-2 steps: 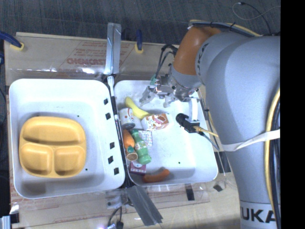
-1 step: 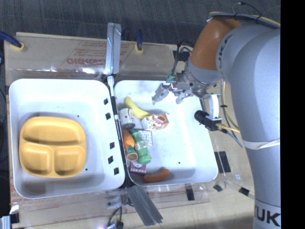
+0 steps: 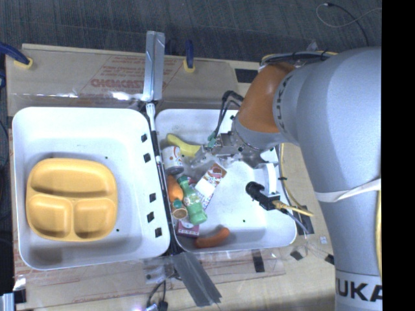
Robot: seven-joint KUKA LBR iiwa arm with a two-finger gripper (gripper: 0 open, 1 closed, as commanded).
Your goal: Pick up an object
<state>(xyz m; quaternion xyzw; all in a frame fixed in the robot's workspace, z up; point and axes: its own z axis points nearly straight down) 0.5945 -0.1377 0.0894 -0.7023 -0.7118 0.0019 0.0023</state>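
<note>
Above the right bin (image 3: 246,203) the arm (image 3: 324,109) bends down, end effector (image 3: 207,151) low, its opening indiscernible.

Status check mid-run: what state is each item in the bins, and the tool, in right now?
yellow tray: right side up, flat in the left bin.
banana: lying flat in the right bin, beside the tool.
green bottle: on its side, in the pile.
carrot: lying beside the green bottle.
sausage: lying flat by the near wall.
tool: low over the pile; grip unclear.
</note>
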